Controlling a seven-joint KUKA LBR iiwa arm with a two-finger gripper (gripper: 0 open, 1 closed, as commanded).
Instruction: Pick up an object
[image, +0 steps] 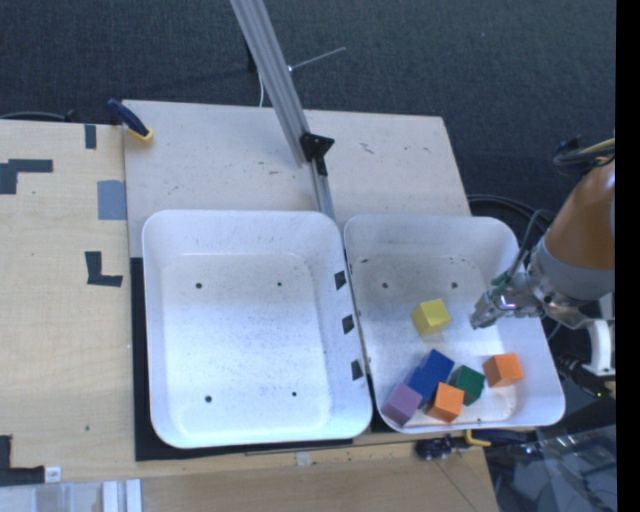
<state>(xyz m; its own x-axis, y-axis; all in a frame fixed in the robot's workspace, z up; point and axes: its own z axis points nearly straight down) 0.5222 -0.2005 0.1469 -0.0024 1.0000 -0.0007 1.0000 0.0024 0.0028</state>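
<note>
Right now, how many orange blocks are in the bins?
2, both in the right bin. One orange block sits near the right wall, below the gripper. The other orange block lies near the front edge, touching the green block. None looks hidden.

Blue-handled tool, perhaps a clamp, on the bench; metal pole.

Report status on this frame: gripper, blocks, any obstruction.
Gripper over right bin, nothing seen between fingers. Yellow block nearest, apart from it. Blue block and the other blocks clustered at near wall. Nothing in the way.
</note>
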